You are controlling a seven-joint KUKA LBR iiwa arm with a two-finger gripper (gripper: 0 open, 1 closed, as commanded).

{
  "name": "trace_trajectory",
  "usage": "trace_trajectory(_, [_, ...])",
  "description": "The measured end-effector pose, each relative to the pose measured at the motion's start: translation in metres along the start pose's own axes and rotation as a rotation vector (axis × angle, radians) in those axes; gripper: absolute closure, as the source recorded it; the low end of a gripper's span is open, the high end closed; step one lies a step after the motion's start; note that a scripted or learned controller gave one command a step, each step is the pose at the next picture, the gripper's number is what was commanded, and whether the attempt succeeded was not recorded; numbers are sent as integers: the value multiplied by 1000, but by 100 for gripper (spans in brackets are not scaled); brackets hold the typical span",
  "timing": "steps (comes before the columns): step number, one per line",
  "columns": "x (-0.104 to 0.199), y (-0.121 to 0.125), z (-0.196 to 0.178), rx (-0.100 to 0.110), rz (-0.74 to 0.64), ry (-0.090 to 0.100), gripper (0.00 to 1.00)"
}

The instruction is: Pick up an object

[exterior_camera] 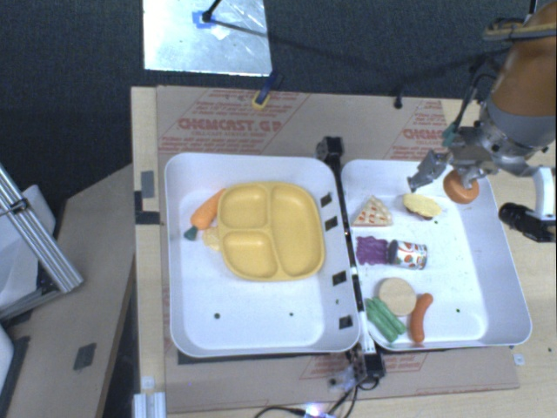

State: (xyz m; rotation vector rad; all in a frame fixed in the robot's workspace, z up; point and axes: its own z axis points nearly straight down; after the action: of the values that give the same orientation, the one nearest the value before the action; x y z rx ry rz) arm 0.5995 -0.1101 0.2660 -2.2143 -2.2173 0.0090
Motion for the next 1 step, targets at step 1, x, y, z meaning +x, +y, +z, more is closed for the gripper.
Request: trace_trajectory(1, [0,2,-6,-11,-2,-1,0])
